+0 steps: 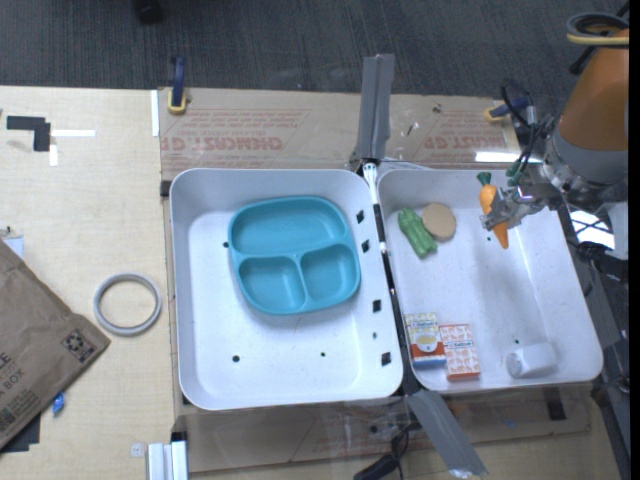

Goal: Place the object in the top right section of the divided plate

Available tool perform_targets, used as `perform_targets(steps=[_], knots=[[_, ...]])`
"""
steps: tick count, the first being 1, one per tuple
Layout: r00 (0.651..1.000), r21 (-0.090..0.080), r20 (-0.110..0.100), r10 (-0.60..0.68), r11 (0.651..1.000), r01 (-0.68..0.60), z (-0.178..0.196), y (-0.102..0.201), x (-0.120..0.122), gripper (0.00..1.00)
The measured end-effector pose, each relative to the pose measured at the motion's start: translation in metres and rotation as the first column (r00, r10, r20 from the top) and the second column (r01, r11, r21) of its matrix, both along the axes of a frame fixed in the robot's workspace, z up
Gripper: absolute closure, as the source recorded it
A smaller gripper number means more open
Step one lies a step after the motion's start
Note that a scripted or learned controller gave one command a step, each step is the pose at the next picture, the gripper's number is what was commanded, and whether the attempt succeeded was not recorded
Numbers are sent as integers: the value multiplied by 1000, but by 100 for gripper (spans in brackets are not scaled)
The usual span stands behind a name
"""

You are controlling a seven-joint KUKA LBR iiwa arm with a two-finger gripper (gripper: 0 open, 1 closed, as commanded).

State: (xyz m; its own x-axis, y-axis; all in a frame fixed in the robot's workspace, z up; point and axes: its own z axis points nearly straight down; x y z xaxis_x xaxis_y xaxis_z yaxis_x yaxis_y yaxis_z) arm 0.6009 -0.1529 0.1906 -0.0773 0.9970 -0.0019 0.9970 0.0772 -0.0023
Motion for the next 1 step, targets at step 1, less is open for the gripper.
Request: perform_targets(steps=[1], knots=[[993, 2, -1, -117, 993, 117, -72, -10, -70, 100]])
